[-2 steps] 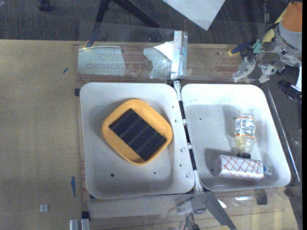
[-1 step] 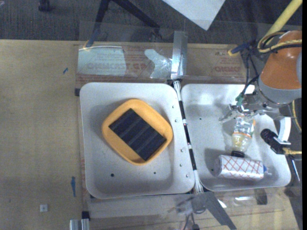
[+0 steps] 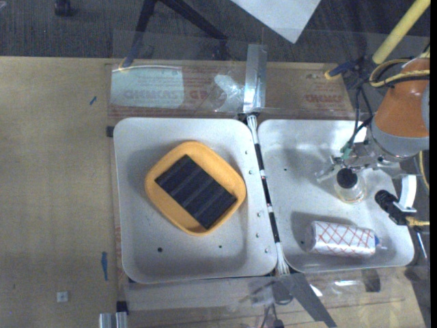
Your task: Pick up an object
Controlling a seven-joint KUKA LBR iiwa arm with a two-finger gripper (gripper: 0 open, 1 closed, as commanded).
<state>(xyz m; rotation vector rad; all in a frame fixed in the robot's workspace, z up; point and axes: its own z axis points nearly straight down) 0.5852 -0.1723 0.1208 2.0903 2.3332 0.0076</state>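
Just below the fingers (image 3: 347, 176) — a red-latticed white roll (image 3: 341, 238), apart.

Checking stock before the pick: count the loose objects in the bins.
2. The yellow tray sits in the left bin; the patterned roll lies in the right bin. The arm may hide more.

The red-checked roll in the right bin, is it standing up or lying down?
Lying down. The roll rests on its side along the near wall of the right bin, one round end facing left.
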